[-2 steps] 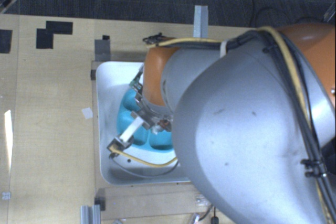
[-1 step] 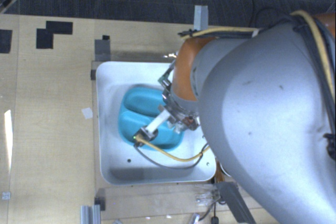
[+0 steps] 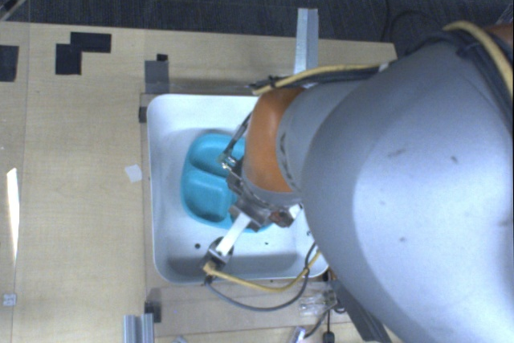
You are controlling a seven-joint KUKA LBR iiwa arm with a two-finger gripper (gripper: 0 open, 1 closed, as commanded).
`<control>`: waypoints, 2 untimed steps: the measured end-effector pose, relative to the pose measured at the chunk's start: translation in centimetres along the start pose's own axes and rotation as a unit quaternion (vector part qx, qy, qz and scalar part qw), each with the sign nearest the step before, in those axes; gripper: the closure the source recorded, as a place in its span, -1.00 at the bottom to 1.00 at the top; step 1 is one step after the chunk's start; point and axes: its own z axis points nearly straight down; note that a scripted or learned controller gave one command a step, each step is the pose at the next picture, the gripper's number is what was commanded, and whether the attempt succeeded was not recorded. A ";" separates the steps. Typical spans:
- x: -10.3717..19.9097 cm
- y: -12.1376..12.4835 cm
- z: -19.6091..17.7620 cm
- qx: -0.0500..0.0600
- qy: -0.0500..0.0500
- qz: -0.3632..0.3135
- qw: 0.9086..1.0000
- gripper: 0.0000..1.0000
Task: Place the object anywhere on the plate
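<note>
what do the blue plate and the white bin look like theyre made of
Blue plate: likely moulded plastic, smooth with a soft sheen, uniform cyan colour and rounded divided sections. White bin: probably plastic too, though painted metal is possible; matte white with rounded corners and shallow walls.

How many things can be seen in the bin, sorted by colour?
Blue: 1, the plate, partly covered by the arm.
Other colours: 0 that can be seen; the arm hides much of the bin.
Total: 1
</note>
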 end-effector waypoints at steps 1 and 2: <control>-0.9 4.6 -4.4 -0.001 0.000 0.105 0.995 1.00; 0.2 0.0 -10.4 -0.002 0.002 0.199 0.980 1.00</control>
